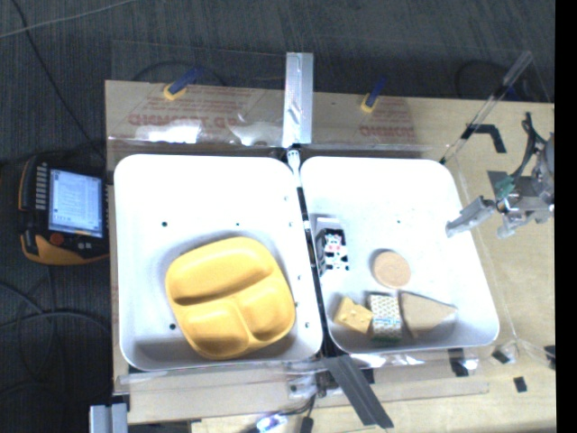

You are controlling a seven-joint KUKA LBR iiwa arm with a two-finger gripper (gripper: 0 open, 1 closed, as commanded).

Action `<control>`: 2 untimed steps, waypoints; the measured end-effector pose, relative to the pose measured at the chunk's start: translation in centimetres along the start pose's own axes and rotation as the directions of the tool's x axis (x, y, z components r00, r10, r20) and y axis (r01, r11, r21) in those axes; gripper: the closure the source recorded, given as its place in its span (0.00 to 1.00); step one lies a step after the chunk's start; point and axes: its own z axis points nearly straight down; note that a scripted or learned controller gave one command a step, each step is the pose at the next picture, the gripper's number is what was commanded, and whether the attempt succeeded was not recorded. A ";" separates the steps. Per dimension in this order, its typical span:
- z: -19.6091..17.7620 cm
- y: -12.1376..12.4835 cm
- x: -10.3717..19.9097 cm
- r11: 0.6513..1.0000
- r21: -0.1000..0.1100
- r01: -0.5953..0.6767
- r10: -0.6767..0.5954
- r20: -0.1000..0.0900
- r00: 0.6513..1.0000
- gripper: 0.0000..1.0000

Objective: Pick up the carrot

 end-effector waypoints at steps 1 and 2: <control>7.4 5.4 5.6 0.996 0.000 0.084 -0.084 0.000 0.996 0.00; 11.9 10.1 10.9 0.996 0.000 0.092 -0.092 0.001 0.996 0.00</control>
